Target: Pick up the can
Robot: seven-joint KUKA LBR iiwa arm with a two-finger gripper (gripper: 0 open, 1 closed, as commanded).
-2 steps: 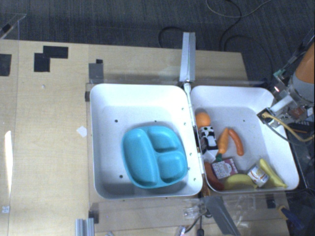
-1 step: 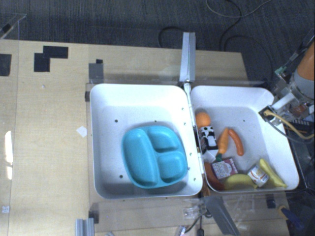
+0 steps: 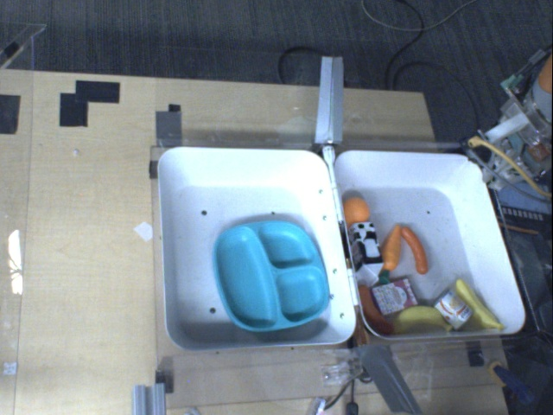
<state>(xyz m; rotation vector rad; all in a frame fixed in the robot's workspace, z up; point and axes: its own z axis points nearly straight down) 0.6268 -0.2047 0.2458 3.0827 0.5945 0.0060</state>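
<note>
Can lies on its side at the right bin's near edge, between two bananas, long axis slanted. Arm sits far-right, well apart; grip state indeterminable.

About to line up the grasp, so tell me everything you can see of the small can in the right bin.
The small metal can with a white and brown label lies tipped on its side near the front right corner of the right white bin, its silvery end facing the camera. It sits wedged between two yellow bananas: one banana against its left side, the other banana along its right. Label print is too small to read. Nothing grips it.
</note>
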